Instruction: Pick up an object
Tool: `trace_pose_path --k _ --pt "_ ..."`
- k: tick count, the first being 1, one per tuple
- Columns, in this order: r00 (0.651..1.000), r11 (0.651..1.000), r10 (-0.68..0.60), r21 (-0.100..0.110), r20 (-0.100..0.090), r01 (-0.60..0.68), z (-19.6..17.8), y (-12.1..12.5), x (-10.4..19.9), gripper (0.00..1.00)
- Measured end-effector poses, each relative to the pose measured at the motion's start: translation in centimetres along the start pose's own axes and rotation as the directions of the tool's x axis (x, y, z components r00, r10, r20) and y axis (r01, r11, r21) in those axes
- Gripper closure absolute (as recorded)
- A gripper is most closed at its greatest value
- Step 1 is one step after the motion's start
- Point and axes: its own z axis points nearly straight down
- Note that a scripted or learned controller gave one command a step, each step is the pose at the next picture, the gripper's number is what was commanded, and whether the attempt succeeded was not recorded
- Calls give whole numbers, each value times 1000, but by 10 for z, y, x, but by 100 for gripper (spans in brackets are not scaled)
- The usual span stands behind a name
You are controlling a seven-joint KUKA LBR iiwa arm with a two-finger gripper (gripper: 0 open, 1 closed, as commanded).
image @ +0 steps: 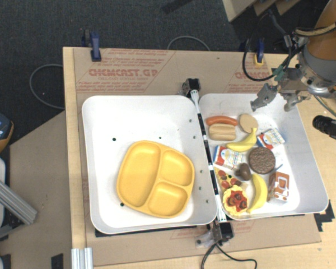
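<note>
Hot dog [222, 126] lies just below-left of my open, empty gripper [277, 97], in the right bin [308, 167] on the cardboard-covered bench [134, 72]; dark carpet [33, 21] beyond.

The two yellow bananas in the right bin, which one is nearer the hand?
The upper yellow banana, curving beside the hot dog; the other banana lies lower, near the bin's front edge.

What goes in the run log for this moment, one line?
arm: above right bin's far edge | gripper: holds nothing | hot dog, bananas: in right bin | yellow tray: in left bin
</note>
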Motion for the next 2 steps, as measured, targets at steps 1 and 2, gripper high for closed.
trace_pose_path --k 1,2 --pt "1000 1000 3 11 -2 -3 125 -1 -21 0" --pt "1000 1000 0 -8 4 0 164 -1 -24 0"
